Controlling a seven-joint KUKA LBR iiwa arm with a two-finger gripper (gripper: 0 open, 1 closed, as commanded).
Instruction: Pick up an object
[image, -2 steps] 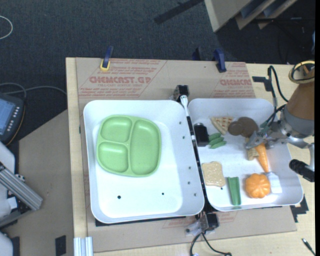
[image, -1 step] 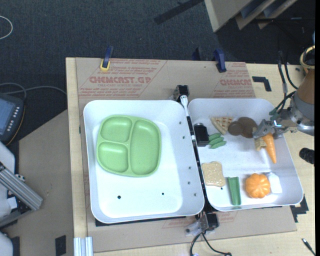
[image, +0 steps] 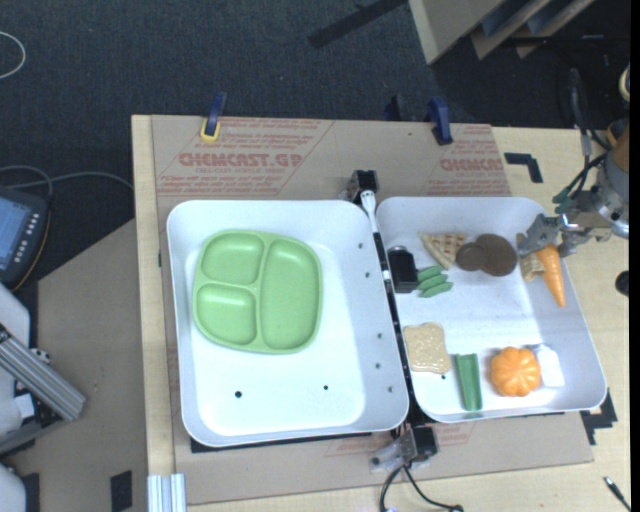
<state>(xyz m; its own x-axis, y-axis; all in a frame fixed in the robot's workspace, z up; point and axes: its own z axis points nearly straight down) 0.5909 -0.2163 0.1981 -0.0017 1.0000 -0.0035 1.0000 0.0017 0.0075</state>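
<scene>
Orange is what draws me: a carrot lies slantwise against the right wall of the right bin, its thick end up near my tool and its thin tip pointing down toward the near side. My tool sits at the bin's upper right edge, just above the carrot's thick end. The metal parts there are small and blurred together, so I cannot tell how wide my tool stands or whether it has anything in it; nothing is visibly lifted.

If the carrot is my pick, I judge the wall to be the main trouble. It lies so close to the rim that one side of my tool may strike the plastic before closing. I would turn my wrist so the closing line crosses the carrot's width, and come down on the thick end, where there is more to bite and the taper is less likely to squirt out.

Other choices lie well apart from the wall: a brown round piece beside a waffle wedge, green beans, a slice of bread, a green stick and a small pumpkin near the front. The pumpkin looks round and slippery to me. The left bin carries a green divided plate, too broad and flat for me.
</scene>
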